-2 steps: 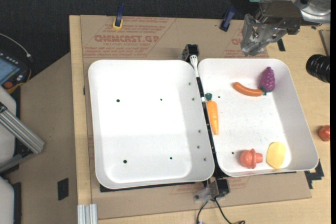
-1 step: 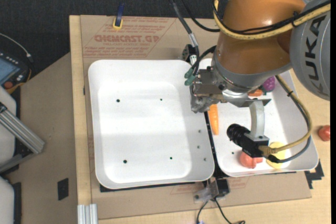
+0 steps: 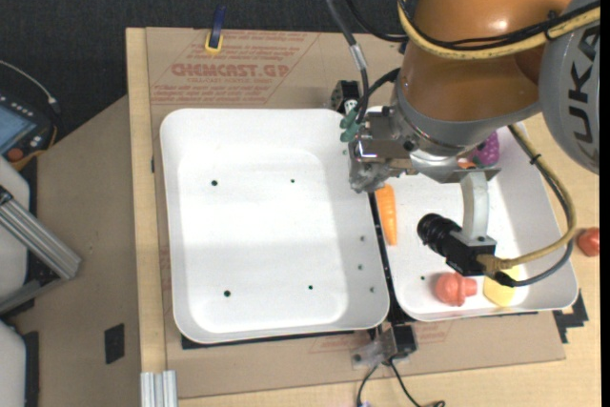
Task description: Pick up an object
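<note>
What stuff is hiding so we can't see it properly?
- Purple object: mostly covered by the arm in the camera view.
- Right bin: its far part lies under the arm.
- Red object and yellow object: too small and blurred to name.
- Orange carrot-like piece: top end tucked under the gripper.

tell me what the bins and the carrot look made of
Bins: thin moulded white plastic, judging by the rounded corners and soft sheen. Carrot: looks like toy plastic, uniformly bright orange and smooth, though foam or rubber can't be ruled out.
</note>
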